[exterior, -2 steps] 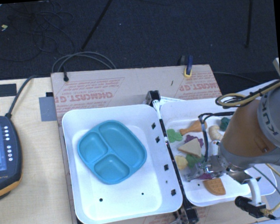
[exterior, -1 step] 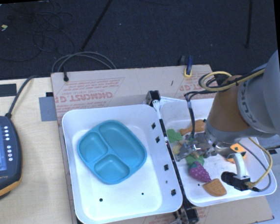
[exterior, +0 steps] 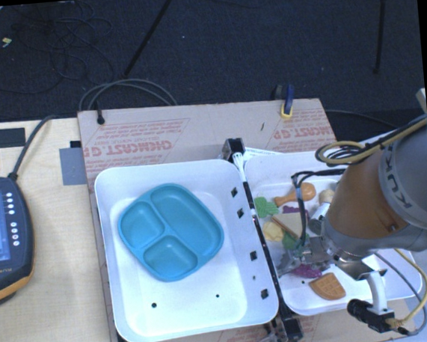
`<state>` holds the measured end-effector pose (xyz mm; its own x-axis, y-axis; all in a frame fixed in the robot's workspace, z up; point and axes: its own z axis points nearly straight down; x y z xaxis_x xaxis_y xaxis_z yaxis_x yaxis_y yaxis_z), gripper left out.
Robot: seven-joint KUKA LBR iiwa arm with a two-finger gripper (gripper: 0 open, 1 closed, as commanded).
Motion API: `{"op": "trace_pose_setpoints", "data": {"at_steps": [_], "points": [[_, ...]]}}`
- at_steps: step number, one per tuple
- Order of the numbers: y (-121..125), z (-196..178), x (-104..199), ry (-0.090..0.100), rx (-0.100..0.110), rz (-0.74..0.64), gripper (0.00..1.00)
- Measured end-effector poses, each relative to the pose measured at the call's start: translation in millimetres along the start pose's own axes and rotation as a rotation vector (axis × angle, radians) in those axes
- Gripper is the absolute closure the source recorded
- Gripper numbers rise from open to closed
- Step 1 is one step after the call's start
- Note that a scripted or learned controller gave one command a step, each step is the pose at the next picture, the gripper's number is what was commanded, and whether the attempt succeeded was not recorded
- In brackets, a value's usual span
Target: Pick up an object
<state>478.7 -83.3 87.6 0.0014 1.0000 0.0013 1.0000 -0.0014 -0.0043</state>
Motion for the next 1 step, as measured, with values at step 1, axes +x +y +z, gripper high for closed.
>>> {"op": "trace_pose_setpoints", "data": {"at_steps": [1], "points": [[2.9,-10.9,-1.4,0.0,-0.003,0.005,1.0]]}}
